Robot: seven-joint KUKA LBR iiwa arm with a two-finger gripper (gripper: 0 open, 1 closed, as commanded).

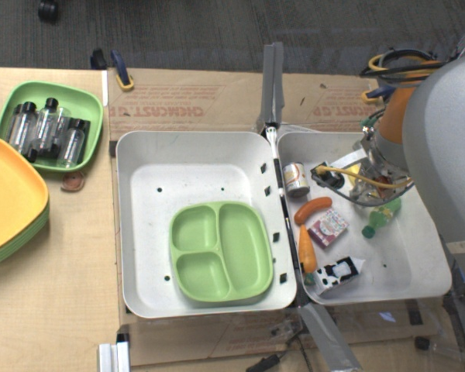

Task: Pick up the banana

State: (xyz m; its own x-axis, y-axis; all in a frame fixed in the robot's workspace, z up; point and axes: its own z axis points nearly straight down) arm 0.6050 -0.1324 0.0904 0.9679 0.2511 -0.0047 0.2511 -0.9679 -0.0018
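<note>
Hovering tool (370,178), right bin (418,273), sausage (313,209)

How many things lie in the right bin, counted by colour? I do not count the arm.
Yellow: 1, the banana
Orange to red: 2, the carrot and the sausage
Silver: 1, the can
Pink: 1, the small box
Green: 1, the green piece
Black and white: 1, the black-and-white toy
Total: 7

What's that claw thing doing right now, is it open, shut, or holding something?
Gripper: low in the right bin, over a yellow item that may be the banana; open, shut or holding cannot be told.
</note>
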